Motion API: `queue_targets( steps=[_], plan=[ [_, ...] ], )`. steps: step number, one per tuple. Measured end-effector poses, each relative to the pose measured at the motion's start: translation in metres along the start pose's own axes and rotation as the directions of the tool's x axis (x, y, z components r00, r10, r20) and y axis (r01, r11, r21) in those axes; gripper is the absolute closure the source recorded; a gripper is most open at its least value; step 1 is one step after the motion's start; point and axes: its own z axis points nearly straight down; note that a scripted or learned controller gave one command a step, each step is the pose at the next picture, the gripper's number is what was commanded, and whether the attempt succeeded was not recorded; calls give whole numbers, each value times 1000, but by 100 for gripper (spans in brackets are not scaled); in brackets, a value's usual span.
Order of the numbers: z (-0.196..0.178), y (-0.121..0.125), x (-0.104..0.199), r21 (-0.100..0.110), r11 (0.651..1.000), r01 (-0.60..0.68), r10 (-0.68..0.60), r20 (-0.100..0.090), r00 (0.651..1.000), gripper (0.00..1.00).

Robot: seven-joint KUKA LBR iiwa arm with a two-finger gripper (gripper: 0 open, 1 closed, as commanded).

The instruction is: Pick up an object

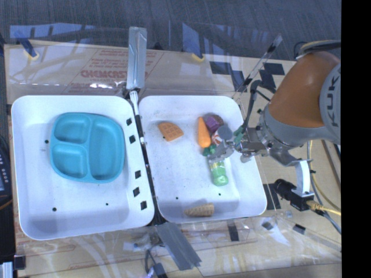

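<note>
The right bin holds an orange waffle-like piece, an orange carrot, a purple item, a green bottle-like toy and a tan cone-shaped piece. My gripper reaches in from the right and sits low among the carrot, the purple item and the top of the green toy. Small red and green bits show right beside its tip. The arm's wrist covers the bin's right rim.
The left bin holds a blue divided plate. A metal divider strip stands between the bins at the back. Cables and black brackets lie right of the right bin.
</note>
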Motion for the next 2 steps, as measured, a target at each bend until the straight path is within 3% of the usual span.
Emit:
queue_targets(
  steps=[1,2],
  plan=[
    [87,101,2,1,1000,19,-19,1,1000,0],
    [122,120,-27,-38,996,81,-81,-4,997,0]
  ],
)
